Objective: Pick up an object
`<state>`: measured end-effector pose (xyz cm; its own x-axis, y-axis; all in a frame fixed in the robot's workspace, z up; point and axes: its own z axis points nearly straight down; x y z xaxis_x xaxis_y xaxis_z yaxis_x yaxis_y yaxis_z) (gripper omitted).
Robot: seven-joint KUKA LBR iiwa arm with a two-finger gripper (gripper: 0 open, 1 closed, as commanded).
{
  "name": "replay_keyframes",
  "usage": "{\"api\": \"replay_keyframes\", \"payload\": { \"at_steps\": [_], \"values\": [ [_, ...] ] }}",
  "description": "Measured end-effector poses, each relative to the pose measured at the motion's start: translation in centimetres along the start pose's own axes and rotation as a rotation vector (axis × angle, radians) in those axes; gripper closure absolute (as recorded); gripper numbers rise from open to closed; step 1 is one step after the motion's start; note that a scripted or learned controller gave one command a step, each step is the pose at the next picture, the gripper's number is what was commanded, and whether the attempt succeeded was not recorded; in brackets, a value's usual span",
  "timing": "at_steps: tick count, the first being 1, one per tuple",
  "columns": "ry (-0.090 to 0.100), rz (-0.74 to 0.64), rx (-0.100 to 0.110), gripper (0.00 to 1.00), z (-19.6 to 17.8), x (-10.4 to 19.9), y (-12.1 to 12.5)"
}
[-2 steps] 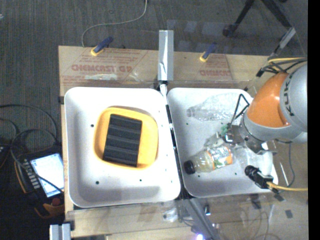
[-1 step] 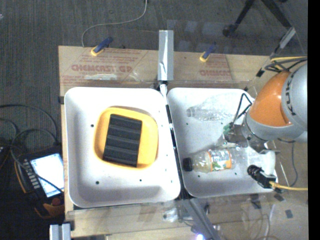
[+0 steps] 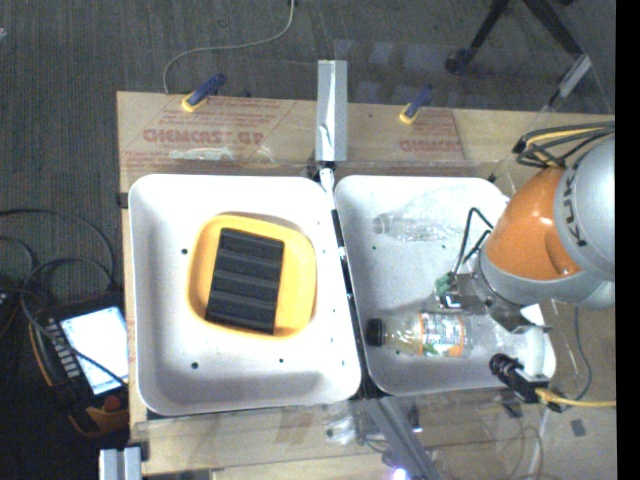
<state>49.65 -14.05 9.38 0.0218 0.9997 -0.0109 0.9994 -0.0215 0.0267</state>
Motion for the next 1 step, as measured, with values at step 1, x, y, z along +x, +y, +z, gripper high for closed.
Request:
{"api": "replay_keyframes", "payload": {
  "at_steps": [1],
  "values": [
    [0.004, -0.003, 0.006, 0.00, 0.17, 0.24, -0.11]
  ]
}}
